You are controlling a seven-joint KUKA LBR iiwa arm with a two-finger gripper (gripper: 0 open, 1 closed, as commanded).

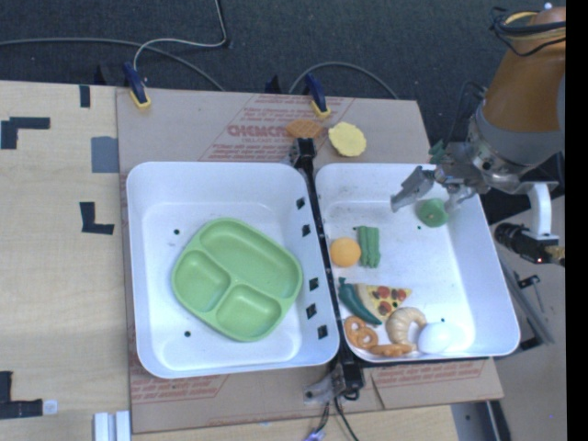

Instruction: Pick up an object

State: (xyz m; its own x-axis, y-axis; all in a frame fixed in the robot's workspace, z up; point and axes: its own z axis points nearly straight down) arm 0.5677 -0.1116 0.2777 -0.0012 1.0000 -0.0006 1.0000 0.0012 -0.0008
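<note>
We found the gripper (pixel 434 194) over the far right part of the right bin (pixel 478 246), its fingers spread apart, one grey finger (pixel 411 189) jutting left and the other lying by a small green round object (pixel 431 213). That object sat just at the fingertips, but we could not tell whether it was pinched between them or merely lying on the bin floor beneath, so we judged the pick unfinished: a grasp perhaps begun, with lifting left to do. Further out lay an orange ball (pixel 344 252) touching a green bean bundle (pixel 368 245), and near the front a pizza slice (pixel 386 296), a croissant (pixel 405 321) and a white egg (pixel 434 337). The left bin (pixel 152 191) held a green divided plate (pixel 237 278).
</note>
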